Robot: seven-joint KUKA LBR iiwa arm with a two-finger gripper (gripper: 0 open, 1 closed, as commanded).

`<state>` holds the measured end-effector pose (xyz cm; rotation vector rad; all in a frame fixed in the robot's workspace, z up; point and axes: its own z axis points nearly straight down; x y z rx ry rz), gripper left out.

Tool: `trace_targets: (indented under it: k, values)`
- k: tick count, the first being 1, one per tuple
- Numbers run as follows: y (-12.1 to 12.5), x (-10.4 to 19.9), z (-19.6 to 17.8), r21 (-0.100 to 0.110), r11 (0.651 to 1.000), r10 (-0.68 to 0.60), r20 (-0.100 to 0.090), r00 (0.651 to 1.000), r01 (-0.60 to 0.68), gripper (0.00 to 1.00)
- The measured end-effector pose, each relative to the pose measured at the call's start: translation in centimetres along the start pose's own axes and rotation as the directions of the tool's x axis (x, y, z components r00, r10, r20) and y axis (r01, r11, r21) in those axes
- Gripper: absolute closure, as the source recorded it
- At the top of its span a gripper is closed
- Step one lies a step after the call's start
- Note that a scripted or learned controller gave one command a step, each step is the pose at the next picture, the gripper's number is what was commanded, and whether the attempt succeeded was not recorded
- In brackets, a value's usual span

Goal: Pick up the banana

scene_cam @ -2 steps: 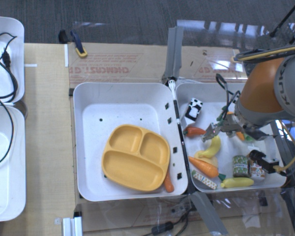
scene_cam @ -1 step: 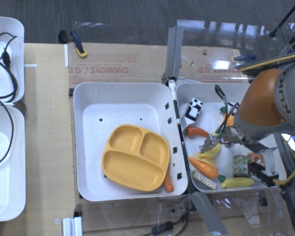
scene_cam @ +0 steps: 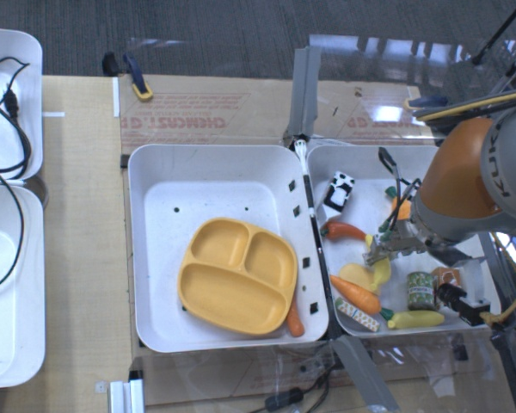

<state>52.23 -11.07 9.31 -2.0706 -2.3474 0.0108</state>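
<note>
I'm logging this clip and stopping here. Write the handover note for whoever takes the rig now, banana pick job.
Gripper: low in the right bin, over the toy food; finger state not readable.
Banana: lying flat near the right bin's front edge, beside the green can, apart from the gripper.
Done: arm is down in the bin.
Left: move to the banana, grasp, lift.
Left bin holds the yellow divided plate.

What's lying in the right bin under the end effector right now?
Under the end effector in the right bin lie a yellow piece, a pale yellow piece and a carrot. The arm covers the bin's right side.
</note>
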Motion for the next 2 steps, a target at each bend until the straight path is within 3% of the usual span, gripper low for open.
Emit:
trace_targets:
  k: [1,2]
  values:
    - [0.4,-1.2,0.5,-0.006,0.996,-0.085,0.002,0.996,0.085,1.00]
    - [5.7,4.0,-9.5,-0.006,0.997,0.079,0.004,0.997,-0.079,1.00]
